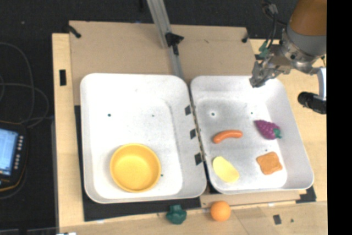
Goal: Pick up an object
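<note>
The right bin (286,102) holds an orange sausage-shaped toy (227,136), a purple bunch of grapes (267,129), a pale yellow oval piece (225,169) and an orange-brown square piece (269,163). A yellow bowl (135,167) lies in the left bin (110,96). My gripper (257,81) hangs over the right bin's far right corner, well above and behind the grapes, with nothing visible between its fingers.
An orange ball (220,211) and a small green toy (176,214) lie on the bench in front of the bins. A slanted metal rail (157,3) rises behind the bins' shared edge. A tablet (8,154) sits off the bench at the left.
</note>
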Robot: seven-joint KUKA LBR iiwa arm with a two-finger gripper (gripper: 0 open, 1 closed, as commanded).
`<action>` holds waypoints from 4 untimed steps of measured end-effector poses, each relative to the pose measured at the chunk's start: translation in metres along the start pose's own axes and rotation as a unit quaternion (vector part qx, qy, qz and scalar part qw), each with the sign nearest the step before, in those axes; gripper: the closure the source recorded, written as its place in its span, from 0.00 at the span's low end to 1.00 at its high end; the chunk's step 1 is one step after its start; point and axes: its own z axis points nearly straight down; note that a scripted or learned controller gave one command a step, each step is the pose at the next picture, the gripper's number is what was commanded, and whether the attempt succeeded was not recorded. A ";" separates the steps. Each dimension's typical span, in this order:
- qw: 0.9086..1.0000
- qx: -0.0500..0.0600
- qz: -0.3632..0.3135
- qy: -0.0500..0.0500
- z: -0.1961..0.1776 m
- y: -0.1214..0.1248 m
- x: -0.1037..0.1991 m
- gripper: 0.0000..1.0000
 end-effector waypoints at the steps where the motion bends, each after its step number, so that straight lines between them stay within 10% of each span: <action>1: 1.000 0.000 0.000 0.000 0.015 -0.003 0.047 1.00; 4: 1.000 0.001 0.000 0.000 0.028 -0.034 0.177 1.00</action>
